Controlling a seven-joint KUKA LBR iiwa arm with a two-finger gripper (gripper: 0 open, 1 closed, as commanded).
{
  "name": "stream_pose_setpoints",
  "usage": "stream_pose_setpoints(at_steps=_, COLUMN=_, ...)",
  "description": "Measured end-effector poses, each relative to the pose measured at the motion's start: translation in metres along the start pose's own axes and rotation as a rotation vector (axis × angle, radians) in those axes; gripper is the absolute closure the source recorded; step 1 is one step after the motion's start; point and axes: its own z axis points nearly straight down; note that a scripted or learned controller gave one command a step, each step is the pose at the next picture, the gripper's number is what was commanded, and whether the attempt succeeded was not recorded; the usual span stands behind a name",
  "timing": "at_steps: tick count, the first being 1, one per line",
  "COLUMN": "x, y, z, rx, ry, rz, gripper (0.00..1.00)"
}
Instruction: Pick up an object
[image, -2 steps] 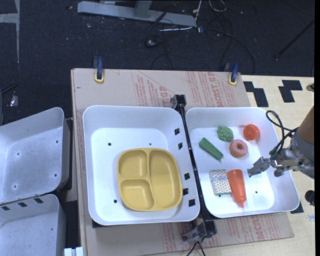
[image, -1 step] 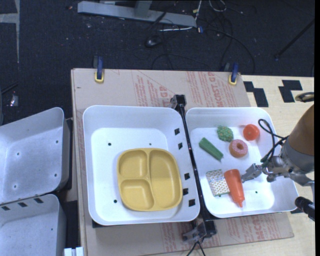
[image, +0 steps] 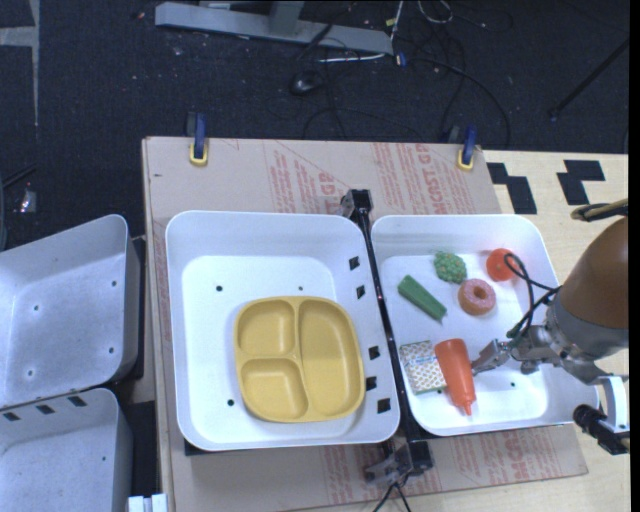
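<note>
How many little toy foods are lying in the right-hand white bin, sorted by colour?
Green: 2, a long green pod-shaped toy and a bumpy green clump.
Orange or red: 2, an orange carrot toy and a red round toy.
Pink: 1, a pink ring doughnut.
Chequered: 1, a patterned square block.
Total: 6.

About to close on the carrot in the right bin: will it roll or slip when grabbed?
The orange carrot looks smooth and tapered, so it may slip toward its thin end. Lying on its rounded side, it could roll if nudged. The hand sits at its right, and the checkered pad at its left might block rolling.
</note>
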Motion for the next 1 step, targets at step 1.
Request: stream_pose_setpoints(at_steps=1, x=0.0, y=0.001, z=-0.0122, rx=-0.004, ry=-0.001, rz=0.001, gripper=1.0)
